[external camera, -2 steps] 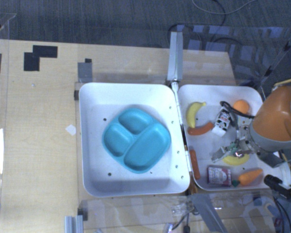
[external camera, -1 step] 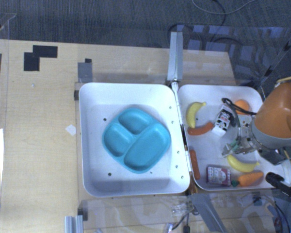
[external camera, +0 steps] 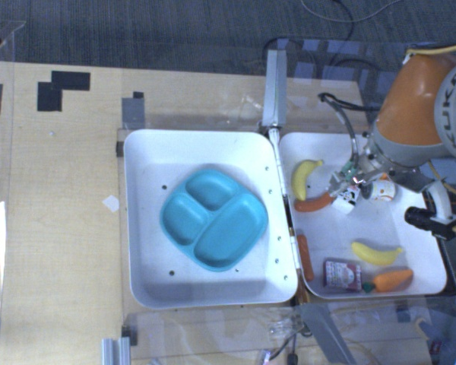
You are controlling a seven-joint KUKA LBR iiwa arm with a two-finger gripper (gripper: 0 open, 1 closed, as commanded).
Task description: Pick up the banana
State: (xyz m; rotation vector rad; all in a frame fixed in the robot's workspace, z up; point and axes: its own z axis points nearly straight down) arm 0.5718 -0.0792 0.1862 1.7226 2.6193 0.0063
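From my station I see two bananas in the right bin (external camera: 433, 284): one banana (external camera: 304, 176) curves upright near the bin's upper left corner, just beside the divider, and a second banana (external camera: 375, 253) lies flat toward the lower right, just above a carrot (external camera: 392, 280) and near a small dark red packet (external camera: 341, 274). The pincer (external camera: 353, 182) hangs low over the upper middle of that bin, just right of the upper banana, with a reddish sausage (external camera: 313, 203) lying just below and between them; another sausage (external camera: 305, 255) rests along the bin's left wall. I cannot tell whether the pincer is spread or closed, since the wrist hardware and cabling crowd it, and I see nothing between its tips. The left bin (external camera: 144, 280) carries a blue divided plate (external camera: 214, 219) and plays no part here. I judge the upper banana the nearer target. To do this step well, I would shift the pincer left until it is centred over the fruit's thick middle, turn the wrist so the closing line crosses the banana's narrow width, and descend clear of the sausage and the bin wall. Grabbing near the tip risks a slip, and the close wall leaves little room on that side.
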